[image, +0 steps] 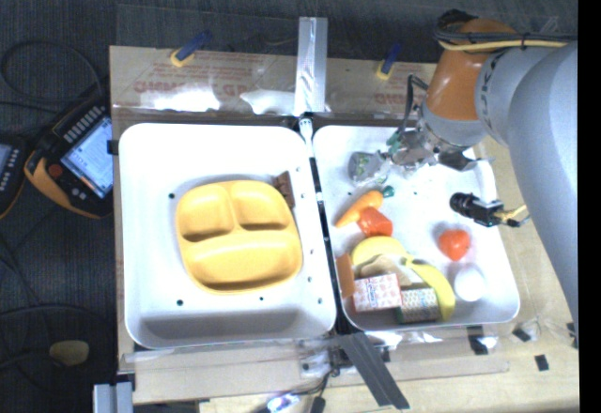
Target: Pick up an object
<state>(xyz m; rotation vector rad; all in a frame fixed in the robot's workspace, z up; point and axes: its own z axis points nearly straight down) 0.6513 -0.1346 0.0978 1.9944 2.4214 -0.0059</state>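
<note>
My gripper (406, 154) hangs low over the back of the right bin (498, 308), under the orange wrist band. Just left of it lies a crumpled silvery object (364, 164); I cannot tell whether they touch. In front of that lie an orange carrot (358, 208) and a small red piece (377, 222). A red tomato (454, 243) and a white ball (469, 285) sit toward the right side. At the bin's front, a yellow round fruit (374, 247), a banana (434, 286) and a small printed box (377, 293) are crowded together.
The left bin (150, 308) holds a yellow compartment plate (239, 233) with a small brown thing (284, 186) at its back right corner. A handheld controller (80, 162) lies off the bench to the left. The arm's grey body covers the right edge.
</note>
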